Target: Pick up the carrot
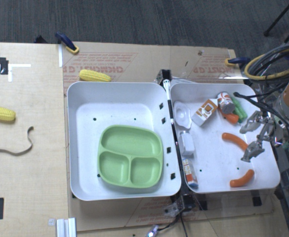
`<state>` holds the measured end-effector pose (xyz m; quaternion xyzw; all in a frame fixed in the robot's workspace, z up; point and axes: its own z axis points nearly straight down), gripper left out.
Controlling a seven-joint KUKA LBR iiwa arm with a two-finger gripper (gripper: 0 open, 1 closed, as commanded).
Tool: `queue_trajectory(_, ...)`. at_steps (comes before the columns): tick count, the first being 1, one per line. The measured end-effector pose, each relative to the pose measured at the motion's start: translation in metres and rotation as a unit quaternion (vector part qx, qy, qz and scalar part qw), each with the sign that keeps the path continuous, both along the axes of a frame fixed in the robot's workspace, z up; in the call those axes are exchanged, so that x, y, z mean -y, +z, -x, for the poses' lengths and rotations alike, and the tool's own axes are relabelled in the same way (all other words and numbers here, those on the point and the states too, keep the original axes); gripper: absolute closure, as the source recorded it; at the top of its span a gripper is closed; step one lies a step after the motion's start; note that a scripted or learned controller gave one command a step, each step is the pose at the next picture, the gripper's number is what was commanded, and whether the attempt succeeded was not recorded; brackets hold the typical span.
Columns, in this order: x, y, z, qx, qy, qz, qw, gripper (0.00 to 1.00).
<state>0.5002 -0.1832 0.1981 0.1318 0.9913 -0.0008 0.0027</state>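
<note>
Carrot (235, 113) lengthwise toward upper left

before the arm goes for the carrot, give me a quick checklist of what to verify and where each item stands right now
1. Carrot located: ok. The carrot lies near the top of the right bin, orange body with green top.
2. Carrot clear of neighbours: not ok. It lies against the can, with the small carton just left.
3. Lookalikes told apart: not ok. Two orange sausages lie in the same bin and could be mistaken for it.
4. Claw unloaded: ok. The claw is open with nothing between its fingers.
5. Claw lined up over the carrot: not ok. It sits right of and below the carrot, nearer the upper sausage.
</note>
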Motion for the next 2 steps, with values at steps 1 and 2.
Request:
queue_trajectory(1, -0.051, -0.081, 0.022, -0.002, 0.101, -0.0012, 0.9949, 0.00)
queue_trajectory(2, 0.030, -0.104, 0.019, 0.003, 0.042, 0.0007, 0.9991, 0.00)
